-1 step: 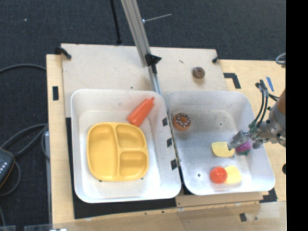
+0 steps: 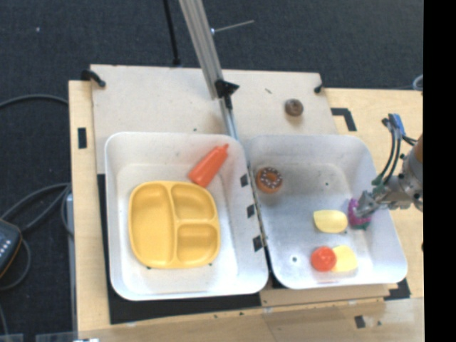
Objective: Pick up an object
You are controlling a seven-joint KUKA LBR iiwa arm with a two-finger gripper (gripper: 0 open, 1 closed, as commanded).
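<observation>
Landmark: right bin [image 2: 385, 191].

- Red ball [image 2: 323, 259], nearest corner of bin, touching a pale yellow block [image 2: 345, 258]; loose, likely settled where dropped
- Yellow lemon [image 2: 330, 221], mid bin, smooth, rounded
- Purple object [image 2: 358, 214], probable target, just beside lemon, at bin's right wall; small, mostly hidden under gripper [image 2: 365, 209], which sits low over it; finger state cannot be told
- Donut [image 2: 269, 179], far left of bin
- Left of bin: yellow tray [image 2: 173, 224], orange bottle [image 2: 209, 165]
</observation>
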